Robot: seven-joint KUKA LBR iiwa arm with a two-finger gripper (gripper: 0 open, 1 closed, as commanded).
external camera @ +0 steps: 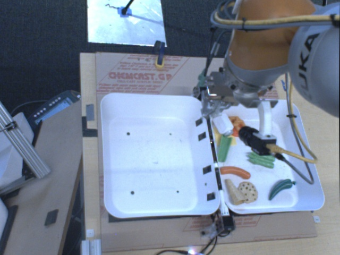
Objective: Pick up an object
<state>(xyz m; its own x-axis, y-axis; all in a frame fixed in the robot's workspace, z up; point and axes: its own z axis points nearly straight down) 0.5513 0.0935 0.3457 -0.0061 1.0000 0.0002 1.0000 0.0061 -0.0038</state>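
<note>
Now the hand [219, 115] hangs over the right bin's [313, 195] upper left corner; whether it is spread, I cannot tell. A white object [222, 124] lies just below it, beside the green pepper [224, 147].

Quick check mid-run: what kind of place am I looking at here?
Probably a robotics lab bench for grasping trials: two white bins on a cardboard sheet, toy food such as a sausage and cookie, and exposed cables.
</note>
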